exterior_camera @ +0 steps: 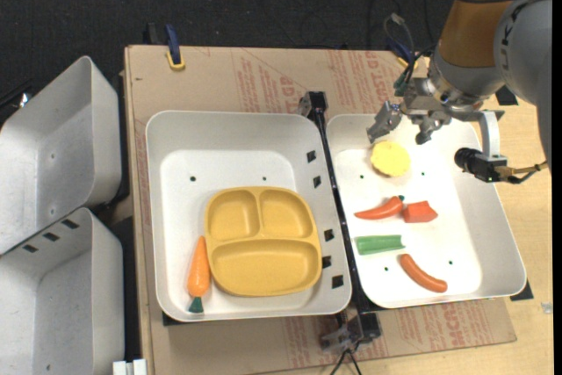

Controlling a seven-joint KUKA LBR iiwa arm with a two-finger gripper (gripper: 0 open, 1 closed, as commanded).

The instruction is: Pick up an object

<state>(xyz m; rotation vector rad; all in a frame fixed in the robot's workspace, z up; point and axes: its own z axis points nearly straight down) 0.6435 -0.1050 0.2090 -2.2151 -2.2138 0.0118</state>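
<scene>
Right now the gripper [404, 124] hangs over the far end of the right bin [500, 215], its two fingers spread wide with nothing between them — one fingertip sits left of the yellow lemon-like toy [390, 159], the other to its right and slightly farther back. That yellow piece lies just below the fingers, near the bin's far-left corner, and looks like the obvious target.

My guess is it's a light, hollow plastic play-food item: rigid, smooth, a bit slippery, and rounded enough to squirt sideways if pinched off-centre. Closing across its widest middle, fingers low on either flank, seems the safest hold.

Nearer than the lemon lie a red chili pepper [379, 209] touching or almost touching a small red-orange block [420, 211], then a green bean-like stick [379, 244], and closest of all an orange sausage-shaped piece [422, 273] — all well apart from the fingers.

Left of the lemon, across the divider, the left bin [176, 145] holds a yellow divided plate [262, 241] with a toy carrot [198, 270] just beside its left edge.
</scene>
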